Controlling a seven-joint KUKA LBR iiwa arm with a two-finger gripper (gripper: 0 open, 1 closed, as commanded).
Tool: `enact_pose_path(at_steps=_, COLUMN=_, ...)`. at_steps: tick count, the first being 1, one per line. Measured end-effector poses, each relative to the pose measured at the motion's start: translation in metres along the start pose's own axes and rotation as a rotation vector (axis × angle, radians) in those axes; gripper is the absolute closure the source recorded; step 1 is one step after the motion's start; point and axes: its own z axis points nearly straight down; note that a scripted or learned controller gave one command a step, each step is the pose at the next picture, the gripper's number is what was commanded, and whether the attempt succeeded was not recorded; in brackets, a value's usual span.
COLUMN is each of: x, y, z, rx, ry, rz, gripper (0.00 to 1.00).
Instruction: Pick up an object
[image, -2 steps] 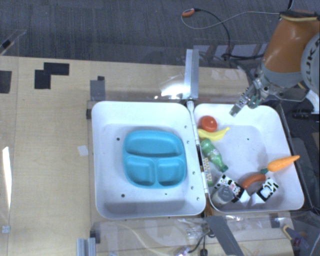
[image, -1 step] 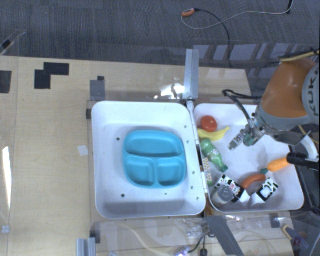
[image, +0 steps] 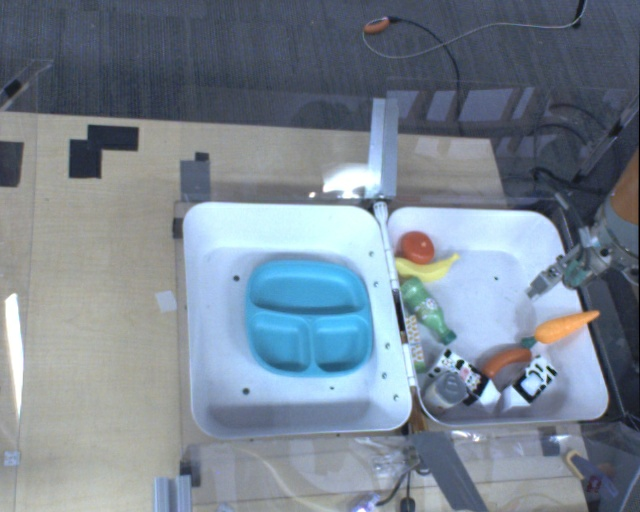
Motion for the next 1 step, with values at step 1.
enact_pose_path(at_steps=1, x=0.0100, y=-0.0523, z=-0.0420, rx=0.000, ry=0.001, rz=-0.023, gripper=1.00)
